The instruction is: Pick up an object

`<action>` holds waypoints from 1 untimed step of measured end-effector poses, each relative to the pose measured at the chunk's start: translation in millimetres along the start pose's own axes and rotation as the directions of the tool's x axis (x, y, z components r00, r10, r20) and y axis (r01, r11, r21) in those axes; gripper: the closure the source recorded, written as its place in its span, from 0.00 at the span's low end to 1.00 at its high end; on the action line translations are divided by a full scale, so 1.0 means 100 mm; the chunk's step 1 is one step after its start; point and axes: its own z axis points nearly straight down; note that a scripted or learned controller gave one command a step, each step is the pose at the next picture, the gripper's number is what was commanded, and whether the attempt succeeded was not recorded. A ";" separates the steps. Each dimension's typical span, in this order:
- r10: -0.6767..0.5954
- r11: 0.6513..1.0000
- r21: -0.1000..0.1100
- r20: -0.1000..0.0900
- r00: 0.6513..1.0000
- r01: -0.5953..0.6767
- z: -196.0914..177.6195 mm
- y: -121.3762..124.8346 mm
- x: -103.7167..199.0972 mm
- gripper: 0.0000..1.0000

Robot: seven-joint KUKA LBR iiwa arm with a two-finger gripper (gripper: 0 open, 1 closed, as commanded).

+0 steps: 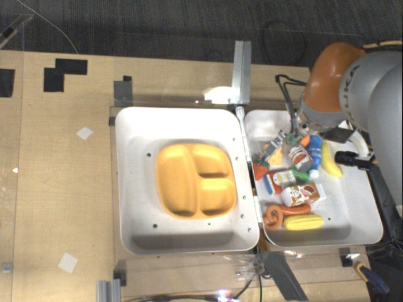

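Grey and orange, the arm's wrist (330, 83) hangs over the upper part of the right-hand shallow white bin (359, 225), with the two-finger gripper (293, 133) low among a heap of small toy groceries. The step in hand looks like the reach-and-descend onto a target; nothing appears lifted. Whether the gripper is parted or closed I cannot tell, since its tip is small and lost against the clutter. Nearest it lie a brown-and-white bottle-shaped toy (301, 158) and a blue plastic piece (314, 148), either possibly the intended object. Further down the heap sit a yellow banana-like toy (330, 161), a yellow corn cob (303, 222) and an orange ring-shaped piece (272, 216). The next move calls for closing squarely on one item, then rising straight. In the left white bin (135, 231) a yellow compartment tray (195, 179) rests untouched. The bulky arm hides the right bin's far corner
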 end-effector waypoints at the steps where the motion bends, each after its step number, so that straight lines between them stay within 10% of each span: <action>1: 0.252 0.968 -0.001 0.000 0.968 -0.252 -0.01 -0.23 0.26 0.00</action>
